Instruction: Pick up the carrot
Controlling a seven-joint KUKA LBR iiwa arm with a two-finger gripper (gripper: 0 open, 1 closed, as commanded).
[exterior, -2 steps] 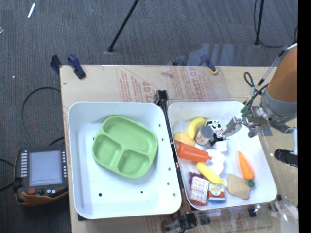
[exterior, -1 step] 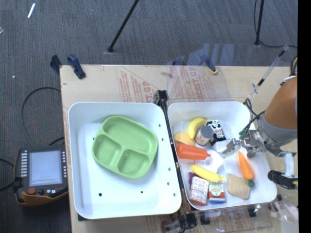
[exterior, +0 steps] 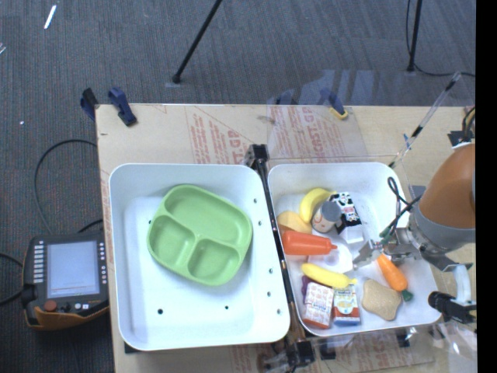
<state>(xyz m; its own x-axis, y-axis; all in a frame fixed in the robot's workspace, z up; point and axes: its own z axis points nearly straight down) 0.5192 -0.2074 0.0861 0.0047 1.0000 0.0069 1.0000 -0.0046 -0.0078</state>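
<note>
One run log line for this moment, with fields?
phase: reach | claw: beside carrot, right bin | grasp: not confirmed | green plate: left bin

1. The arm [exterior: 450, 200] runs off the right edge — its orange band is cut there, and everything above it lies outside the picture.
2. The gripper [exterior: 386, 247] is a blurred tangle of metal and cable.
3. The carrot [exterior: 392, 272] has its upper end tucked under the gripper.
4. Print on the small packets [exterior: 332, 303] is too small to read.
5. The tabletop [exterior: 194, 130] is cut off at the bottom edge.
</note>
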